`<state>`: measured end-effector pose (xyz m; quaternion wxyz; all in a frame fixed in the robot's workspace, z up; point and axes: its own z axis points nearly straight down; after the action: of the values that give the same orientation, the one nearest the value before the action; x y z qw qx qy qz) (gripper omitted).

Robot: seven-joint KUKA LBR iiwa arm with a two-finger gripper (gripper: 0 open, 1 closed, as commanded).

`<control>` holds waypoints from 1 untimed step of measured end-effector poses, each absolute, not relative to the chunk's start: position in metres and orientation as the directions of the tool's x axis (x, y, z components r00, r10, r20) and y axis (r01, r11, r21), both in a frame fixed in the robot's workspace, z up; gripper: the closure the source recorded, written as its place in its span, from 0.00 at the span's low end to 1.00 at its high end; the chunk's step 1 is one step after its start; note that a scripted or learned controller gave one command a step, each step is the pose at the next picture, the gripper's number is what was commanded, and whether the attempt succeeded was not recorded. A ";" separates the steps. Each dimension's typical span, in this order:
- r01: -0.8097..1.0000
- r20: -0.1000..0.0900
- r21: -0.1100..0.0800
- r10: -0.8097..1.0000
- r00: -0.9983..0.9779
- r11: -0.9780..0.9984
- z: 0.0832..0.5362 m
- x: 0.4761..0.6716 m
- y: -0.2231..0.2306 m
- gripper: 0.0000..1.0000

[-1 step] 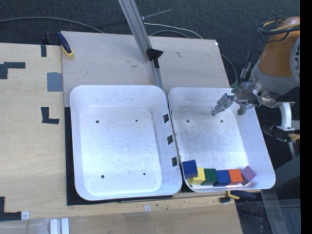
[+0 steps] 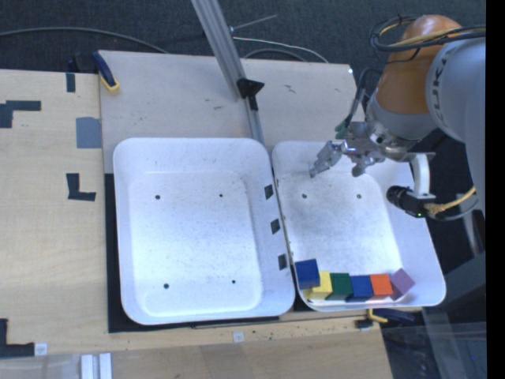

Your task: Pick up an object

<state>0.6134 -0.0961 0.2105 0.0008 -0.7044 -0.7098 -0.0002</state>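
- Two white bins sit side by side on the bench (image 2: 47,212): the left bin (image 2: 134,164) and the right bin (image 2: 410,243), their inner rims touching along the middle
- The left bin's floor shows a few small dark dots and fine speckling
- The right bin holds a row of blocks packed against its near wall, each touching the next
- From the near-left corner of that bin: a blue block (image 2: 306,272) sits atop or just behind a yellow block (image 2: 320,288); I cannot tell which
- Next along the wall come a green block (image 2: 340,285), a second blue block (image 2: 361,287), an orange block (image 2: 381,285), and a purple block (image 2: 402,281) at the near-right corner, tilted against the rim
- The claw (image 2: 341,163) hangs over the far end of the right bin, near its far-left corner, well apart from the blocks
- Its fingers stand spread apart with nothing between them
- The arm (image 2: 418,69) reaches in over the bin's far-right side, its orange band above the wrist
- A slanted metal bar (image 2: 221,38) crosses the far edge of the bench, ending in a black clamp (image 2: 249,89) just behind the bins
- A blue and yellow clip (image 2: 106,71) lies at the far-left corner of the bench board
- Dark tape marks (image 2: 77,186) dot the bench left of the bins
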 end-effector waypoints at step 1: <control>1.000 0.000 -0.002 1.000 -0.004 0.004 0.221 0.612 -0.099 1.00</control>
<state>0.6124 -0.0989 0.2209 0.0008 -0.7056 -0.7086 0.0005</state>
